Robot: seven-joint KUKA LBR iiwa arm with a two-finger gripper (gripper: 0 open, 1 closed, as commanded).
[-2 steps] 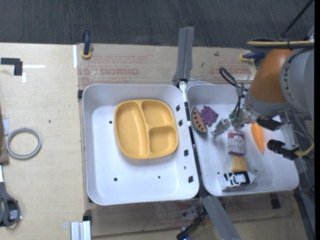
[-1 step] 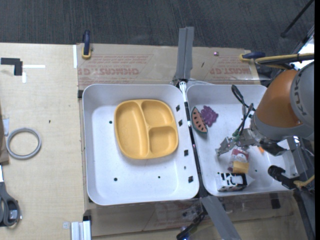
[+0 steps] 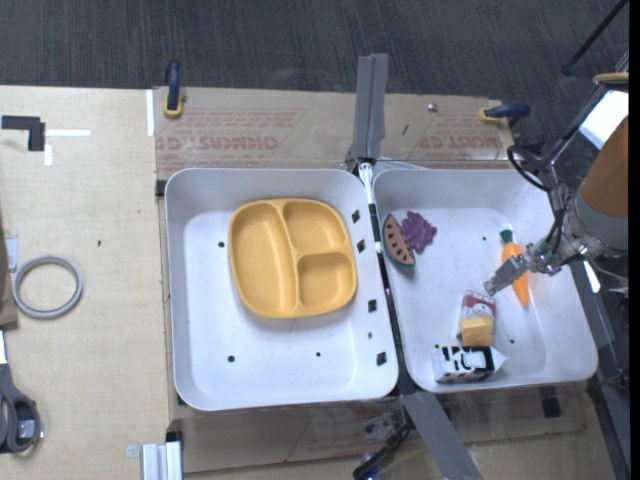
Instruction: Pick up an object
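Two Bins, One Claw Over a Toy Carrot

Two shallow white bins sit side by side on the desk point(image 3: 90, 198). At the far left of the desk lies a grey ring of tape point(image 3: 45, 286), and below it, at the edge of the view, the handles of a pair of scissors point(image 3: 18, 420). A small black bracket point(image 3: 26, 128) rests near the upper left corner.

Next comes the left bin point(image 3: 200, 368), which holds a yellow divided plate point(image 3: 293, 258) with three compartments, lying flat toward the upper half of the bin. Behind both bins runs a strip of brown cardboard point(image 3: 250, 133), pinned at its corners by a blue-handled clamp point(image 3: 173, 88) on the left and another clamp point(image 3: 505, 114) on the right.

Across the divider, the right bin point(image 3: 450, 223) carries the small toys. A watermelon slice point(image 3: 398, 241) leans near the bin's left wall, just beside a purple bunch of grapes point(image 3: 418, 230). Lower down, a small yellow and red block-shaped toy point(image 3: 477, 324) sits just above a black and white item point(image 3: 465, 362) at the bin's front edge.

Farther right, an orange carrot point(image 3: 516, 268) with a green top lies near the bin's right side. The claw point(image 3: 503, 280) hangs directly over it, its grey tip overlapping the carrot's lower end; whether its fingers are spread or closed cannot be told from this angle. The arm point(image 3: 605, 183) reaches in from the right, its orange band showing above the wrist.
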